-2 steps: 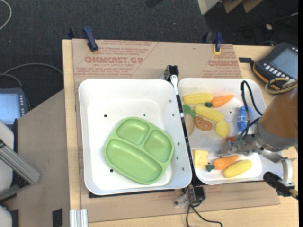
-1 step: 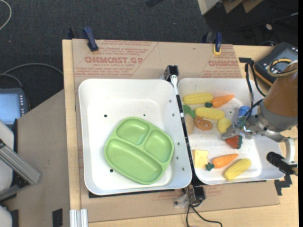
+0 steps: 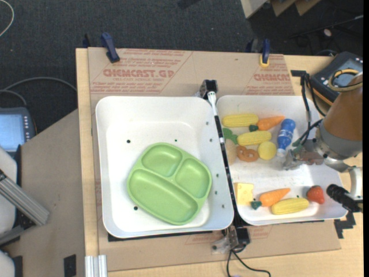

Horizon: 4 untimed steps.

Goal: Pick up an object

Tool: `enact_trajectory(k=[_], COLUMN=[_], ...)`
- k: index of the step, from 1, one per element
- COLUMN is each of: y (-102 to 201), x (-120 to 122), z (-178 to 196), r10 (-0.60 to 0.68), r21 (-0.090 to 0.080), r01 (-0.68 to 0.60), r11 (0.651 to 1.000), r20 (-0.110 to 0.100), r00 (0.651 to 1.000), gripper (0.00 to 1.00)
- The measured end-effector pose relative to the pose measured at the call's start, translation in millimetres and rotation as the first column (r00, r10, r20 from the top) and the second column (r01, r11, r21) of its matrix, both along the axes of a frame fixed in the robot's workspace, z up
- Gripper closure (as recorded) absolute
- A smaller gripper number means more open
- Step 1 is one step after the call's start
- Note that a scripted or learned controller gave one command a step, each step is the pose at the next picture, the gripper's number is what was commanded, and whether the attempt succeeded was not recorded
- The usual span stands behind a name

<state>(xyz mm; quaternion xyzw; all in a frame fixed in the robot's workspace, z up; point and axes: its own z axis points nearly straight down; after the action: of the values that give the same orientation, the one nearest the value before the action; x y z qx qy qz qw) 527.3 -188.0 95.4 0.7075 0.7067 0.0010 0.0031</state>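
Grey two-finger gripper (image 3: 292,159) hovers low in the right white bin (image 3: 300,215); its grip state cannot be told. Just beside its tip, a blue-and-white plastic bottle (image 3: 285,134) lies with its long axis running near-to-far, slightly tilted.

A robotics lab: clamped cardboard-topped bench (image 3: 173,68), loose cables (image 3: 242,261), dark carpet, aluminium framing (image 3: 23,203).

Toy foods (image 3: 255,137), blue bottle (image 3: 285,133) scattered loose in right bin (image 3: 328,215).
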Motion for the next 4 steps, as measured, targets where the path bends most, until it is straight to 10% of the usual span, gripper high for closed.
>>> enact_trajectory(k=[1,2,3,4], y=[64,60,73,72], x=[11,9,39,39], z=[83,78,-7,7], r10=[0.008,0.002,0.002,0.0], r21=[0.003,0.003,0.005,0.001], r01=[-0.008,-0.002,-0.002,0.0], r11=[1.0,1.0,1.0,1.0], r20=[0.003,-0.005,-0.006,-0.001], r00=[1.0,1.0,1.0,1.0], gripper=[1.0,0.0,0.0,1.0])
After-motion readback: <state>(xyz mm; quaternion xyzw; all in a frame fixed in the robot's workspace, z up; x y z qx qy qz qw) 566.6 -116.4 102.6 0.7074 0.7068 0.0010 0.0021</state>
